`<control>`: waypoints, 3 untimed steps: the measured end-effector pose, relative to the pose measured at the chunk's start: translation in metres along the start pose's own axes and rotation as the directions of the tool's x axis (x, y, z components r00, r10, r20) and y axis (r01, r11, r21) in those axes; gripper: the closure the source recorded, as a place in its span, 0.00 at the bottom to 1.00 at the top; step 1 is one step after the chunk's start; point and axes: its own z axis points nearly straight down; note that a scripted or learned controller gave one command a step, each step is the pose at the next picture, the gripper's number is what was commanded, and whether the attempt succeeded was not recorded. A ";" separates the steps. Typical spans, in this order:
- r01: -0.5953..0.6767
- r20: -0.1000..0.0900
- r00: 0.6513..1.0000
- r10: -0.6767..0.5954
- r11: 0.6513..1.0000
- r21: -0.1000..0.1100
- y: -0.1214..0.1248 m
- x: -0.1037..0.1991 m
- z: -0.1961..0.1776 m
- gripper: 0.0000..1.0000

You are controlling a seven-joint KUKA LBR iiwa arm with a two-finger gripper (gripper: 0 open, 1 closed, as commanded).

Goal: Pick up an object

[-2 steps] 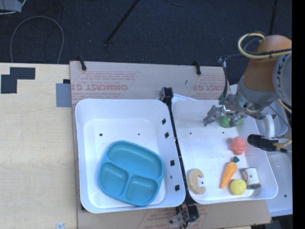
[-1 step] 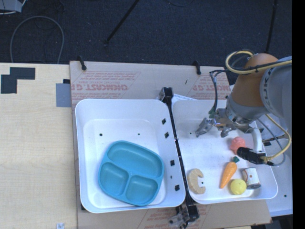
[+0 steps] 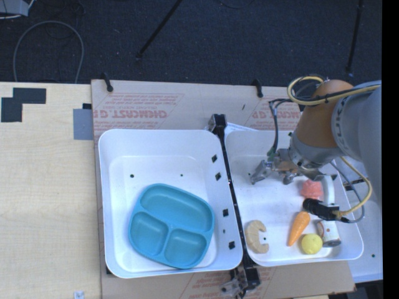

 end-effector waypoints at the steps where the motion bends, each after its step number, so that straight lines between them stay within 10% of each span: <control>1: -0.003 0.000 1.000 0.003 1.000 -0.002 0.001 -0.001 -0.012 1.00; 3: 0.002 0.002 1.000 -0.002 1.000 -0.011 0.003 -0.004 -0.119 1.00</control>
